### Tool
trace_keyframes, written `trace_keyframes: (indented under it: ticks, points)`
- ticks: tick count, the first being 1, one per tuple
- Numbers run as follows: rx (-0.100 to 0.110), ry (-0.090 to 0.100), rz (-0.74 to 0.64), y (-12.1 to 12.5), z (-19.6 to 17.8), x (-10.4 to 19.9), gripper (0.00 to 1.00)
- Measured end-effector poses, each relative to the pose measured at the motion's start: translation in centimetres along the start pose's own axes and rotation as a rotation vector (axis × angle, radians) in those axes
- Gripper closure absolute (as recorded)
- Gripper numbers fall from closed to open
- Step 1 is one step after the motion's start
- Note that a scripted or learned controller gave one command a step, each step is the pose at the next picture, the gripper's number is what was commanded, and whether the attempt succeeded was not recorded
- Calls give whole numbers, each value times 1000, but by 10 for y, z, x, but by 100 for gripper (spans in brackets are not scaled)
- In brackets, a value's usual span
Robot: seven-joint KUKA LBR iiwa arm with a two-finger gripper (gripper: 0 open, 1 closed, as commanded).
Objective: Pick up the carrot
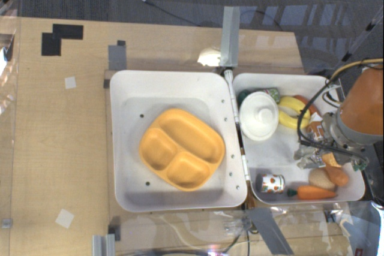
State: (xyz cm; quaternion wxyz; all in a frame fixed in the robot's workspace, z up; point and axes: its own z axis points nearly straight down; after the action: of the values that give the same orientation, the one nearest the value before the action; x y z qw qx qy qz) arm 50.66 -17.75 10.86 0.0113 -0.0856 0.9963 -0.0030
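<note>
The carrot (314, 192) lies flat along the near wall of the right bin (258, 196), orange body pointing right and its dark green stem end pointing left. Just left of that stem end sits a small can (271, 183) on its side, with a patterned label and a dark open end facing left. Just beyond the carrot, toward the right corner, rest a pale tan potato-like piece (321, 177) and a smaller orange-red piece (338, 176), both touching or nearly touching each other.

Directly above those pieces hangs the gripper (319, 154), a grey metal cluster wrapped in black cables, coming down from the arm's orange band (363, 106) at the right edge. It sits just beyond the carrot, apart from it; whether it is spread or closed cannot be told from this angle, and nothing can be seen held in it.

Farther back in the right bin, a white cup or bowl (259, 115) stands against the left wall, with a green item (243, 96) partly hidden behind it. A yellow banana (292, 111) lies to its right.

The left bin (126, 147) holds 1 yellow divided plate (182, 148) with 3 compartments, set near the middle. Both bins rest on a light wooden bench (54, 147), with a grey bracket (230, 39) at the far side between them.
</note>
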Motion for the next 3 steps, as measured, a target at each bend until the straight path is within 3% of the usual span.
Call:
trace_keyframes:
  ticks: [1,2,3]
  points:
    - [-7,13,29,27,7,-13,100]
    - [2,7,204,-32,-116,-2,100]
    - [-8,23,239,-23,-12,24,100]
